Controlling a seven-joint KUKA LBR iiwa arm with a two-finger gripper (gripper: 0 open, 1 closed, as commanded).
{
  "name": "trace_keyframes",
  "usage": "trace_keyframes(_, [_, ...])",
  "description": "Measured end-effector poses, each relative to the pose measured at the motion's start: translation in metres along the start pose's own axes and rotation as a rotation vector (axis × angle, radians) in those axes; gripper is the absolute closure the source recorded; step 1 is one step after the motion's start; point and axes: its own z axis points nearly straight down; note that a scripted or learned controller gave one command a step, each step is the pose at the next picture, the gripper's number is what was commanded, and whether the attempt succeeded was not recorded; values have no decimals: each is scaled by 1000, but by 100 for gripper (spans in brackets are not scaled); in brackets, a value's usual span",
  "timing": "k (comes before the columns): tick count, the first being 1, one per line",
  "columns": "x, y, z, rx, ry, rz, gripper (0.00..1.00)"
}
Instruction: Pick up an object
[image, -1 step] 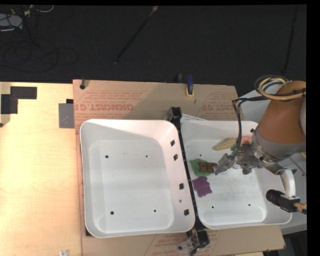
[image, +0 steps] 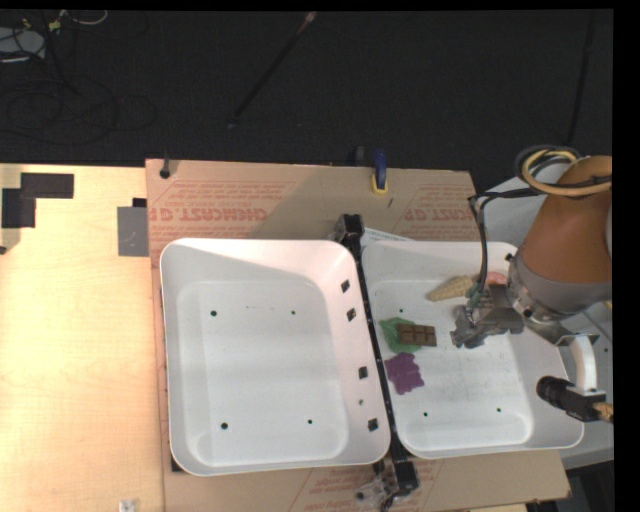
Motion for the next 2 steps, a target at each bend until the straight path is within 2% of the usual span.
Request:
trace_keyframes(1, [61,-44,-127,-16,0,-9,100])
trace_keyframes(2, [86,-44,-94,-1,-1,-5,100])
